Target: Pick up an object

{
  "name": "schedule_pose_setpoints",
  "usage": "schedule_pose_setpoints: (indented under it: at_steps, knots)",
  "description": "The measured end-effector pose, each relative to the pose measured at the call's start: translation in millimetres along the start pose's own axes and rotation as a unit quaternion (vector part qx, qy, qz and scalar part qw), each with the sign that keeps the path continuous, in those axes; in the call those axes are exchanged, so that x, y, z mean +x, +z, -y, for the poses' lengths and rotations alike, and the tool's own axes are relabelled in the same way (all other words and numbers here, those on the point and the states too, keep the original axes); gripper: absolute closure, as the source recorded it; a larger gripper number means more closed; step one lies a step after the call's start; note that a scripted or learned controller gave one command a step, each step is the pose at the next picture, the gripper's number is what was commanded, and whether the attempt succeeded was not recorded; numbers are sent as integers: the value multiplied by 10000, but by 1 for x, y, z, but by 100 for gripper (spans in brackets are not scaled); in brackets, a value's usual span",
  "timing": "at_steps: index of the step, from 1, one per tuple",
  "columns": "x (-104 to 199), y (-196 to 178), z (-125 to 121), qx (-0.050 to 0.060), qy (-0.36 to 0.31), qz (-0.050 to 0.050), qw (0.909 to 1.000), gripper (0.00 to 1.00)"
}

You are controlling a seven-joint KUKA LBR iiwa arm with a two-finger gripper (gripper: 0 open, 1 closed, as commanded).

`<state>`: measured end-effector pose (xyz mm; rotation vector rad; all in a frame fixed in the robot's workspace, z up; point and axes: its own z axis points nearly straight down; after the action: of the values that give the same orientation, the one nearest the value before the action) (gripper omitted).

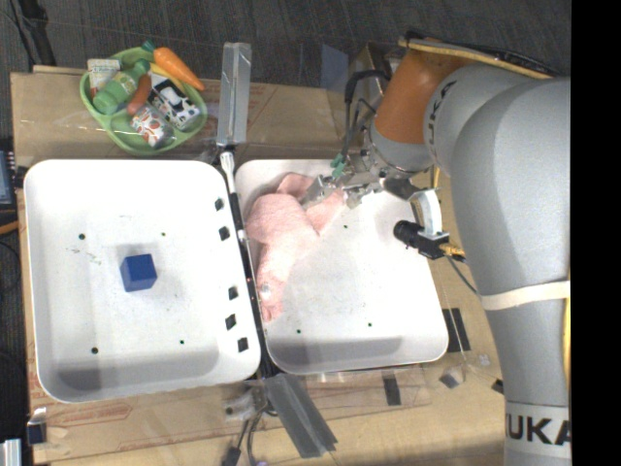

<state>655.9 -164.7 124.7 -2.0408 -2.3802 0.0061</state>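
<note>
The end effector [328, 188] is down at the pink cloth [281, 231] in the right bin [408, 309], centre frame; its grip cannot be told. Nothing is lifted yet.

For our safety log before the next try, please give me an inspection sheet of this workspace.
Surface: wooden bench bearing two shallow white bins, left bin and right bin.
Job's things: small blue cube in the left bin; crumpled pink cloth in the right bin, against the divider side.
Clutter: green bowl of toy food at the bench's far left corner.
Grippers: two-finger gripper at the cloth's upper edge; grasp unclear.
Cables: dark cables by the wrist.
Surroundings: dark floor.
</note>
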Motion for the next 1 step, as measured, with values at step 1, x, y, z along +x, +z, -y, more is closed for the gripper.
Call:
schedule_pose_setpoints:
  at_steps: [1]
  knots:
    - [26, 32, -5, -19, -1024, 9, 9947, 0]
